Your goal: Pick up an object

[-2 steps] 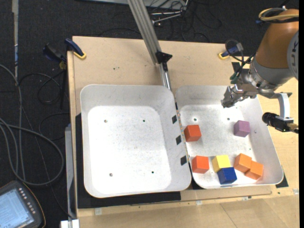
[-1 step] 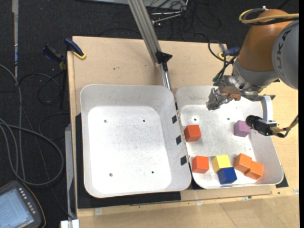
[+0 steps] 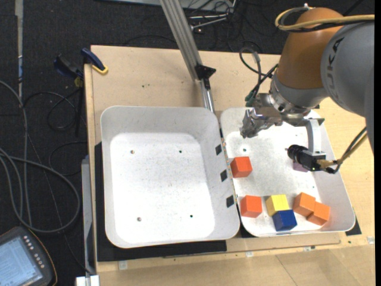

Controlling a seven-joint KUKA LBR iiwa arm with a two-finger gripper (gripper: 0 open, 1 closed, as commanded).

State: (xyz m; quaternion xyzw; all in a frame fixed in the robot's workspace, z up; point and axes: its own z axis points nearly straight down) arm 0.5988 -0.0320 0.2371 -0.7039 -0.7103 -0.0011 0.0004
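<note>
My hand (image 3: 253, 126) hangs over the far end of the right bin (image 3: 342, 204), near its wall by the left bin. From above I cannot tell how wide it is parted, and I see nothing in it.

The things to pick lie toward the near end of that bin. One orange cube (image 3: 241, 167) sits alone, closest to my hand and just beside the left wall. Nearer the front rim lies a row: a second orange cube (image 3: 251, 206), then a yellow cube (image 3: 277, 204) touching a blue cube (image 3: 285, 220), then two orange blocks (image 3: 312, 208) pressed together at the right corner. Between my hand and those blocks a black cylindrical part on a white bracket (image 3: 312, 154) reaches over the bin floor, with a small purple piece (image 3: 297, 166) peeking out beneath it; what that piece is I cannot make out. My wrist and its orange band (image 3: 303, 40) cover the bin's far right corner.

The left bin (image 3: 113, 118) is white with fine dark speckles and a few small dark dots on its floor. Both bins rest on a pale wooden table (image 3: 143, 70). A slanted metal post (image 3: 181, 34) crosses the table's far side and ends between the bins. A blue and yellow clamp (image 3: 89, 61) grips the table's far left corner. Round about lie a dark floor, loose black cables (image 3: 36, 130), and a screen device (image 3: 21, 261) at the lower left.
</note>
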